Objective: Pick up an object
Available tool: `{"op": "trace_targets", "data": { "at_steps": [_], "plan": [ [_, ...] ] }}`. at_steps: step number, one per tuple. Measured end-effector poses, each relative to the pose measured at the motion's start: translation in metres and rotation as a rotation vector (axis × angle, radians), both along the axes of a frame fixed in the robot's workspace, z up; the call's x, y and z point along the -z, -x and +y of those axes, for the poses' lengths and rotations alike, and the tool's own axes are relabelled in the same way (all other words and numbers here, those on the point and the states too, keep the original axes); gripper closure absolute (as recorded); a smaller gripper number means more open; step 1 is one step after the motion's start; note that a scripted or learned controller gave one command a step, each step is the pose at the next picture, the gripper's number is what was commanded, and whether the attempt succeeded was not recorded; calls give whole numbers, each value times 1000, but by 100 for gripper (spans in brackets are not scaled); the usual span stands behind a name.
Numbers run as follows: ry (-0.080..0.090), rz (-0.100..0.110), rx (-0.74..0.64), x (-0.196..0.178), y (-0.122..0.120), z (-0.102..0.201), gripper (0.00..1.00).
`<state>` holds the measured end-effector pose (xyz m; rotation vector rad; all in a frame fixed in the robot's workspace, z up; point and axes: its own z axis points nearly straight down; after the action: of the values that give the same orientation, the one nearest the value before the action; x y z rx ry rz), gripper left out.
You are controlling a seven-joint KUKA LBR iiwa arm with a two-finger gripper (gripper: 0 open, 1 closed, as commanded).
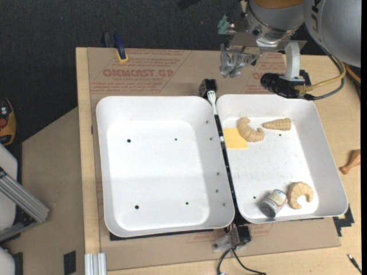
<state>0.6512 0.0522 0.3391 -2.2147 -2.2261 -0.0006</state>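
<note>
Clearly, the right bin (321, 153) holds all we may pick. Largest is the yellow square (235, 138), flat and thin, hard to take except by its edge. The two croissants (250, 129) (300, 193) look light and stiff; we judge the curved middle best. The small can (273, 202) lies sideways and may roll. The gripper (234, 66) hangs above the bench beyond the bins, holding nothing; how wide it stands we cannot tell.

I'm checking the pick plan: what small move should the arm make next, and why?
Probably carry the gripper toward the camera and lower it over the curved tan croissant-shaped toy: it hangs beyond the right white bin, holding nothing, and that toy lies nearest.
</note>
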Motion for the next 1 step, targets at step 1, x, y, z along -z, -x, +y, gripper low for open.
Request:
{"op": "trace_targets", "data": {
  "at_steps": [1],
  "plan": [
    [-1,8,-3,71,-14,76,100]
  ]
}}
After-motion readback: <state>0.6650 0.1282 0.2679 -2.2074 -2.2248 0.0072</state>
